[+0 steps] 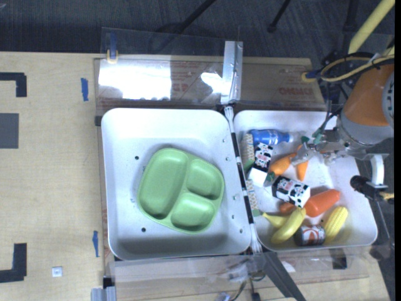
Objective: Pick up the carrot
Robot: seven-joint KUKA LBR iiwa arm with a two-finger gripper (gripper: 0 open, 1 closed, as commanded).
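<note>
Carrot [322,200] among toy food in right bin [369,231], green tray [180,189] in left bin [119,168], claw [313,144] state unclear.

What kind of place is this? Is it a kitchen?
Probably a robot lab, not a kitchen: a robot arm reaches over two white bins, the food looks like toys, and blue tape marks the bench.

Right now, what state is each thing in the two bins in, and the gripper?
Green divided plate: flat in the left bin, nothing on it.
Carrot: lying in the right bin, not held.
Banana: lying on its side.
Blue can: tipped over, at the far edge.
Gripper: low over the right bin, by a small orange piece.
</note>
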